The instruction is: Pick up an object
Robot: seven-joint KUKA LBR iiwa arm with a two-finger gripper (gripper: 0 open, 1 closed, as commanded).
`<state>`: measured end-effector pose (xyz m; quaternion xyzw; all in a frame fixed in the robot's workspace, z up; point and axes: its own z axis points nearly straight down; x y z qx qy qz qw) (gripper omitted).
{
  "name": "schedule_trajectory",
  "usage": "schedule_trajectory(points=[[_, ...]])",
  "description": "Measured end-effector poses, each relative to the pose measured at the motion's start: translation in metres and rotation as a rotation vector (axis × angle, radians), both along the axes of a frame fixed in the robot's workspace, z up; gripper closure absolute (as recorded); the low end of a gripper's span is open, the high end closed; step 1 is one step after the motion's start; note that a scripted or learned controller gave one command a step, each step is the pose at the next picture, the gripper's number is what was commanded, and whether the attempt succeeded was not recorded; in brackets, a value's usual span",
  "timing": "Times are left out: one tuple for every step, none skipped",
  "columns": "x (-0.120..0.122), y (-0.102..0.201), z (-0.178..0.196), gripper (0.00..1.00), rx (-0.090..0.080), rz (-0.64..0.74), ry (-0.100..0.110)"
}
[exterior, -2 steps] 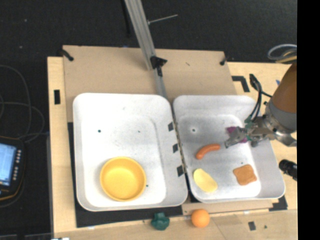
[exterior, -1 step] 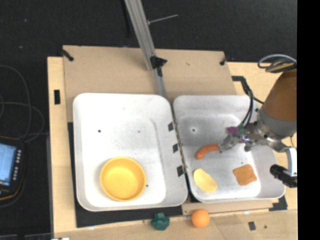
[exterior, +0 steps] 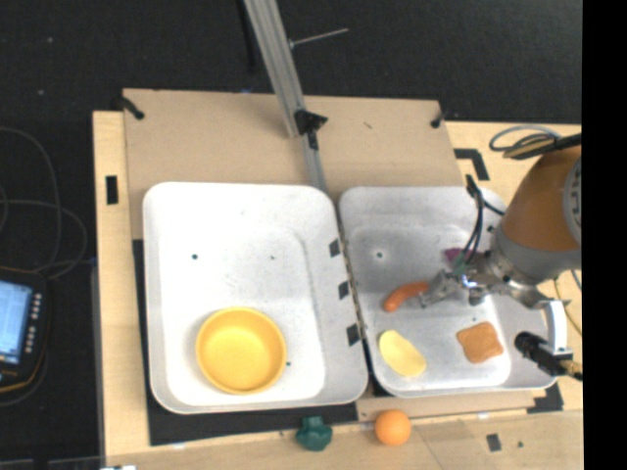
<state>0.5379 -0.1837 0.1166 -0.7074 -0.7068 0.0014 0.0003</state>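
1. Bins: 2 shallow white bins side by side on a tan table (exterior: 113, 429), left bin (exterior: 171, 223) and right bin (exterior: 392, 213) touching along the middle edge.
2. Arm (exterior: 544, 213): grey with an orange band, reaching in from the right over the right bin, wrist tilted down toward the bin floor.
3. Gripper (exterior: 443, 290): low over the middle of the right bin, just right of an orange carrot-shaped object (exterior: 404, 295). Fingers too small and blurred to judge, so cannot tell whether apart, together, or clamped on anything.
4. Orange carrot-shaped object: lying slantwise on the floor of the right bin, near its centre, right end close to or touching the gripper tip; contact unclear.
5. Pale yellow oval piece (exterior: 402, 352): flat in the right bin's near-left corner, below the carrot shape and apart from it.
6. Brown square piece (exterior: 479, 343): flat in the right bin's near-right part, below the gripper, well apart from the yellow oval.
7. Small purple item (exterior: 454, 257): partly hidden beside the wrist, in the right bin.
8. Yellow bowl (exterior: 241, 349): upright in the near part of the left bin.
9. Orange ball (exterior: 392, 427) and small green object (exterior: 313, 434): on the table in front of the bins, near each other, outside both.
10. Metal rail (exterior: 279, 57): slanting down from the top edge to the far side of the bins.
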Motion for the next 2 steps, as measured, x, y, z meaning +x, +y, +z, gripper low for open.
schedule_trajectory(points=[[0.002, -0.001, 0.014, 1.00, 0.000, -0.004, -0.006], [0.001, -0.012, 0.065, 1.00, -0.002, -0.002, -0.009]])
